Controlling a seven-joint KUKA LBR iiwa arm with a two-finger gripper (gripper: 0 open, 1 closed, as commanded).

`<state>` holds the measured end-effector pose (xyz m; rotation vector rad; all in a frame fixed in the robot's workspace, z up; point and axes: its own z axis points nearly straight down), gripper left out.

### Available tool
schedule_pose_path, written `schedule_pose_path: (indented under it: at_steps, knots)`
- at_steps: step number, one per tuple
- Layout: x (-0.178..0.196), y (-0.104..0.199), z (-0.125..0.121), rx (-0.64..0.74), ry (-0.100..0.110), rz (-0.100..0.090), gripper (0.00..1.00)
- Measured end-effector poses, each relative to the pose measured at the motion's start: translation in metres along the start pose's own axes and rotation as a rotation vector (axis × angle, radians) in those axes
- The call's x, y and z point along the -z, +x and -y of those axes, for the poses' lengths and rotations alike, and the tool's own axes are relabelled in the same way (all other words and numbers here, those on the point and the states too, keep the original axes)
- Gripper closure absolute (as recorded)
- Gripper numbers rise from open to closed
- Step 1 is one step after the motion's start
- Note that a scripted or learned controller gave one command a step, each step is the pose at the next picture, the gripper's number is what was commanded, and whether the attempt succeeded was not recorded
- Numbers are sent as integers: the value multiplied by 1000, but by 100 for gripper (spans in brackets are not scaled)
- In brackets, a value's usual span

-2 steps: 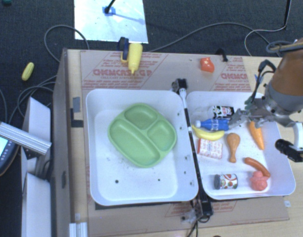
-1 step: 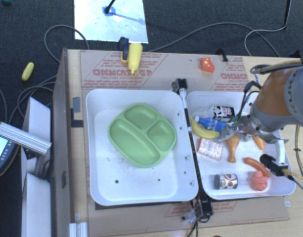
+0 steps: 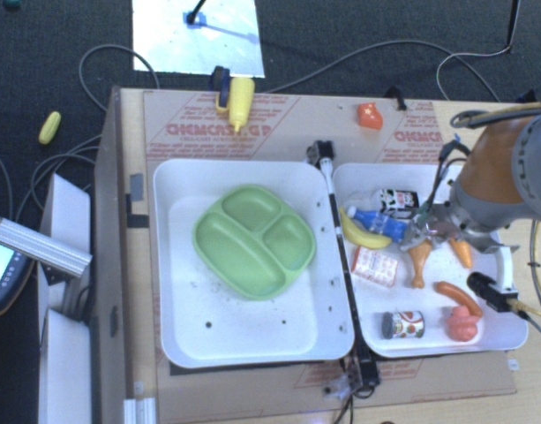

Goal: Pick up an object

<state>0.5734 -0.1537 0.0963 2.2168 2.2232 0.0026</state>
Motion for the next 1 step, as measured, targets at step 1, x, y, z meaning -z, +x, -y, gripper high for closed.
schedule_pose_path:
  at_steps: [1]
  knots:
    - [89,82,-16,2,-2,-1,100]
